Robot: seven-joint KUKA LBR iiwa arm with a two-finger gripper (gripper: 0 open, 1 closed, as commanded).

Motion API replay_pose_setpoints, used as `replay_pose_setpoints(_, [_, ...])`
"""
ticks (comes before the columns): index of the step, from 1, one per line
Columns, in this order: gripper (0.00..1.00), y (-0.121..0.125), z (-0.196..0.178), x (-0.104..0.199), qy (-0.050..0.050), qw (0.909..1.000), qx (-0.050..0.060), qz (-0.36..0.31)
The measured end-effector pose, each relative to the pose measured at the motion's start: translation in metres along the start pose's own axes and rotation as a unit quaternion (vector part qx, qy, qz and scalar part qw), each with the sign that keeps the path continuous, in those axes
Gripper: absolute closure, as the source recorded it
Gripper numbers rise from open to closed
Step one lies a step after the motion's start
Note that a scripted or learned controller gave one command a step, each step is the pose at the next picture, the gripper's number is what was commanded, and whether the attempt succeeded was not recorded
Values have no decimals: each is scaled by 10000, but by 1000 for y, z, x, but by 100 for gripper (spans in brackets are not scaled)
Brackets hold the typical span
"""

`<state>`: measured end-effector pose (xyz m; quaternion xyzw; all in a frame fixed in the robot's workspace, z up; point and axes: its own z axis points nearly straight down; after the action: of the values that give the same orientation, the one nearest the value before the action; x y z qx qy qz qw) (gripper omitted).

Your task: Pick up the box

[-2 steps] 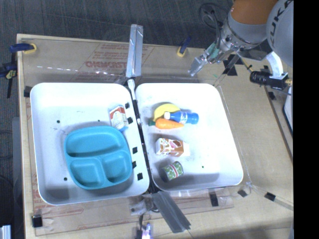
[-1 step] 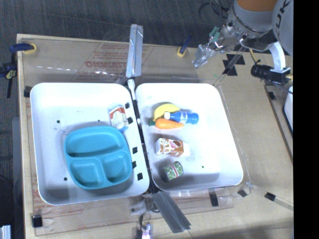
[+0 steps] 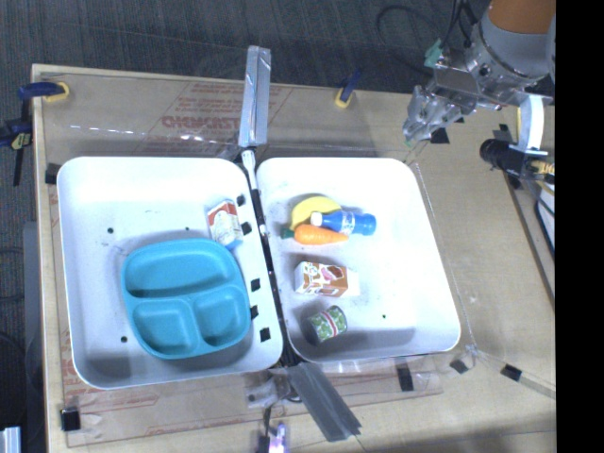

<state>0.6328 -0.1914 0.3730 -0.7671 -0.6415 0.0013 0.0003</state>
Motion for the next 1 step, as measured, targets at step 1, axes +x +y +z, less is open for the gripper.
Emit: replay_pose_setpoints(1, [100,25,-70,1,6,10000,0,1])
